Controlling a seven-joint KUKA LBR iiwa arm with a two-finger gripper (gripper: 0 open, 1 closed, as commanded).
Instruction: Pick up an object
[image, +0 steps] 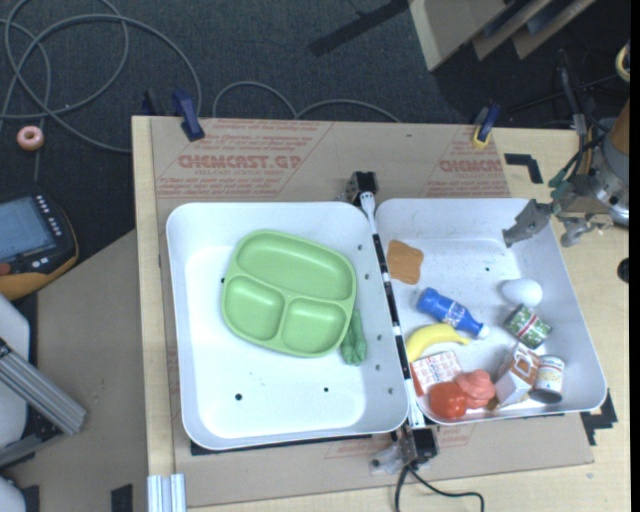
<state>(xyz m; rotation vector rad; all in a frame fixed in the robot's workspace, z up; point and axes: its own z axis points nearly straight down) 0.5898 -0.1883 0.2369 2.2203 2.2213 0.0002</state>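
Note:
My gripper (549, 229) hovers over the far right corner of the right bin (455, 220), its two grey fingers spread open with nothing between them. Below it in this bin lie a white egg (521, 292), a green can (527, 325), a blue bottle (450, 310), a yellow banana (435, 338) and a brown flat biscuit (405, 262). At the bin's near end are a red and white box (435, 371), a red fruit (449, 401), a pink lump (479, 385) and a small jar (549, 373). The egg is the nearest item to the gripper.
The left bin (260, 405) holds a green divided plate (289, 292) with a green leafy piece (355, 341) at its right edge. The ridge between the bins (385, 290) runs down the middle. Blue clamps (186, 113) hold the board's far edge; cables lie on the floor beyond.

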